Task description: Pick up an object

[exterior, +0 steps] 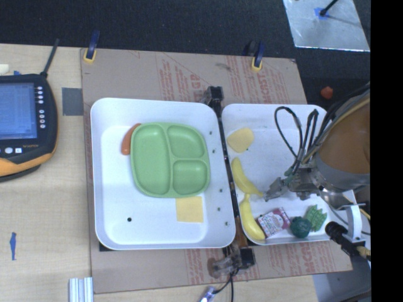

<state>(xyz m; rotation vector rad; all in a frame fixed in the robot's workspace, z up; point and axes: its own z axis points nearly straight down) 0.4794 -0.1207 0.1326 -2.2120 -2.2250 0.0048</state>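
Pincer: pincer [275, 190] sits low over the right bin, tips pointing toward the view's left; can't tell its state, metal parts blur together there. Nothing visible between the tips, so no hold claimed.
Key relation: nearest candidate is the upper banana [242, 177], just left of the pincer tip, close but apart. Long axis runs top-to-bottom in the view, slightly slanted along the bin's left wall. My read: pincer needs to straddle it across the short axis.
Arm: single arm [346, 150] comes in from the right, cables looped above the wrist; only one arm, so no choice of side.
Bins: 2 white bins on the table; left bin [113, 225], right bin [264, 121].
Green tray: 1, three compartments [170, 159], middle of left bin.
Bananas: 2; lower banana [250, 222] against the right bin's front-left corner, below the pincer.
Yellow square: 1 [190, 209], left bin, just below the tray.
Yellow round piece: 1 [240, 139], top-left of right bin.
Packet: 1 red-and-white packet [274, 222], beside the lower banana.
Green items: 2; dark round one [300, 228] and leafy one [316, 216], touching, front of right bin.
Orange item: 1 [126, 141], mostly hidden at the tray's left edge.
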